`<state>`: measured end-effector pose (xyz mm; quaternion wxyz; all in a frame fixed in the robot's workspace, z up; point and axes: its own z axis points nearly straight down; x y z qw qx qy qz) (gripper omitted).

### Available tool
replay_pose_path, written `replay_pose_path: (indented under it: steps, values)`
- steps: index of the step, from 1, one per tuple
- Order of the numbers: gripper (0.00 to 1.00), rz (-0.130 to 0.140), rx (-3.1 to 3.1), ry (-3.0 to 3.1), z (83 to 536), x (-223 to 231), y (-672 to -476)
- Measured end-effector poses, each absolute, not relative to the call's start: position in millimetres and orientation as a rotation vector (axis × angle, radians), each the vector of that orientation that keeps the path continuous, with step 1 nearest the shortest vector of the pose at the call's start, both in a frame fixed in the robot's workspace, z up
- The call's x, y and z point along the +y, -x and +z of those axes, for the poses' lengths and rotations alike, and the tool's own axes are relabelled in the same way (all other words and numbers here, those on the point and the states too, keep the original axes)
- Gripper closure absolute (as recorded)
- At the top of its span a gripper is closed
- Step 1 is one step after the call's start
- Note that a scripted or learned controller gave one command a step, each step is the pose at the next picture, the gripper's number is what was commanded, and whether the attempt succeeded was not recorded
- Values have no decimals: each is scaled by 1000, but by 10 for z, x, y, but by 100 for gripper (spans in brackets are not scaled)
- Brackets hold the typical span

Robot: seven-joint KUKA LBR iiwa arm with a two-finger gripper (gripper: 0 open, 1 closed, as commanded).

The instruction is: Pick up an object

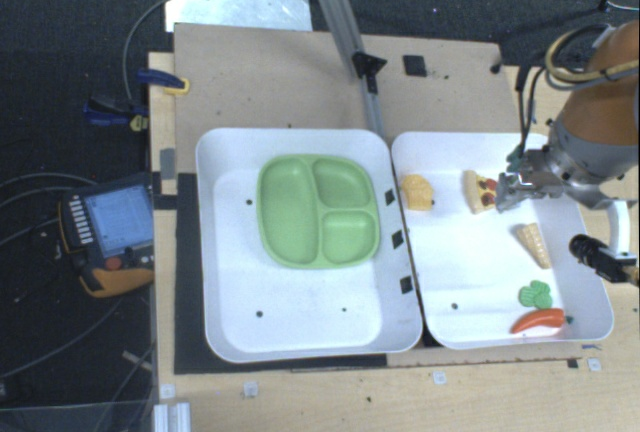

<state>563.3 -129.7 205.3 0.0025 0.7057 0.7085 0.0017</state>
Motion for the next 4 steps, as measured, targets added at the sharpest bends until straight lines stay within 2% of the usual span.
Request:
replay_pose_path:
  steps: [1, 4]
  values:
    - [100, 6, 2231, -2211, 2154, -838, -5605]
    - [100, 4, 2235, -2211, 1993, 781, -5277]
